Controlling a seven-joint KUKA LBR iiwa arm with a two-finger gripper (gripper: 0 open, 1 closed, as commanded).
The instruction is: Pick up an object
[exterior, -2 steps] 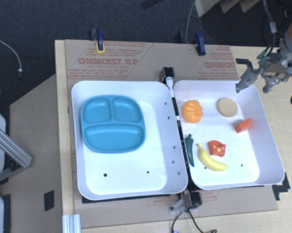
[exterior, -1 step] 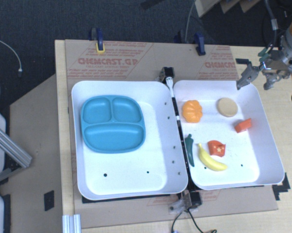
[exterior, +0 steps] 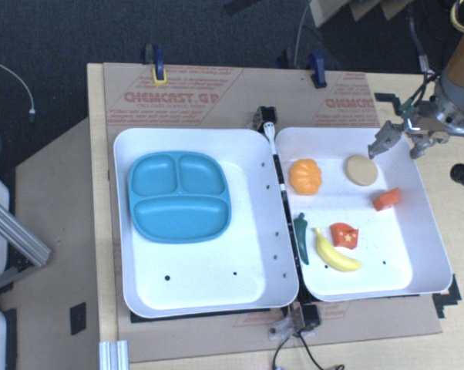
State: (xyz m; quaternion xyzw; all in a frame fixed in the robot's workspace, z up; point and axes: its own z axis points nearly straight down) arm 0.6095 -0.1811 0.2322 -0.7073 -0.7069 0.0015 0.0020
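Observation:
In the right bin point(exterior: 417, 276) lie an orange pumpkin-shaped toy point(exterior: 306, 176), a tan round disc point(exterior: 362, 170), a small red-orange block point(exterior: 387, 200), a red piece point(exterior: 344, 236), a yellow banana point(exterior: 336, 254) and a dark green pepper point(exterior: 300, 238). My gripper point(exterior: 402, 141) hovers over the bin's far right corner, just right of and above the tan disc. Its two fingers are spread apart with nothing between them.
The left bin point(exterior: 186, 284) holds a blue divided plate point(exterior: 179, 196). Clamps point(exterior: 158, 63) fix the cardboard sheet at the back. A black hinge strip point(exterior: 278, 183) runs between the bins. The arm point(exterior: 452, 91) enters from the upper right.

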